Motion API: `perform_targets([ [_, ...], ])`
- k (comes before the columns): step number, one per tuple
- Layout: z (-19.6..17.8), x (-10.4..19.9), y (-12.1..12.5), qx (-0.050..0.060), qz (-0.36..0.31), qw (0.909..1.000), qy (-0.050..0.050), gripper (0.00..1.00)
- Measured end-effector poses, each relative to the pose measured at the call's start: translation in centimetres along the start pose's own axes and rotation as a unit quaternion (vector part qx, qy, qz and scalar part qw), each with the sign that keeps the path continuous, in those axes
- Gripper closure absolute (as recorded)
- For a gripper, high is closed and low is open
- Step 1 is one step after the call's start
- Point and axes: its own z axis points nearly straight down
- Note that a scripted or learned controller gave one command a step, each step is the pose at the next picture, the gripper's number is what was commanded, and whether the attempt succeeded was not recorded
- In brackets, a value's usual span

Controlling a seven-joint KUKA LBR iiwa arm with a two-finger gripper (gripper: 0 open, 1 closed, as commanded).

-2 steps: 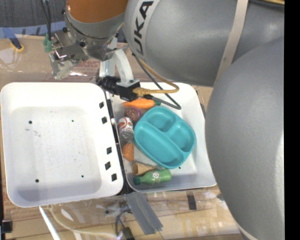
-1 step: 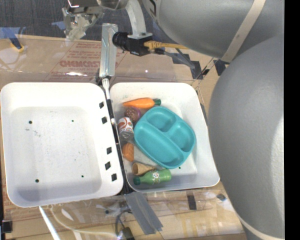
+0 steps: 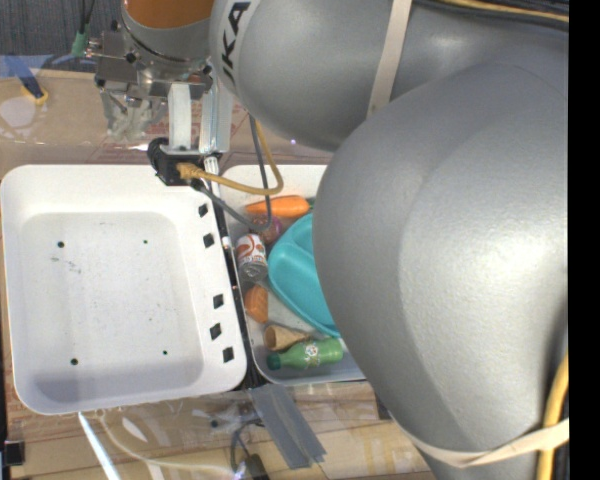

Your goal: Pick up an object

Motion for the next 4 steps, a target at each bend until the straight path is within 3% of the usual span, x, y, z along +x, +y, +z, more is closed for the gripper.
perform_targets([
  [1,-12.1,1.5,-0.3,-0.01,-0.214,0.9767,0.002,1.0],
  [2,-4.7,0.4,-1.8,-0.003,-0.292,0.9565,0.0,1.0],
  [3,-7.9,-0.4,-6.7,-0.007,-0.276,0.9612,0.001,1.0],
  [4,-0.9,0.4,-2.4,-0.001,-0.19,0.9818,0.0,1.0],
])
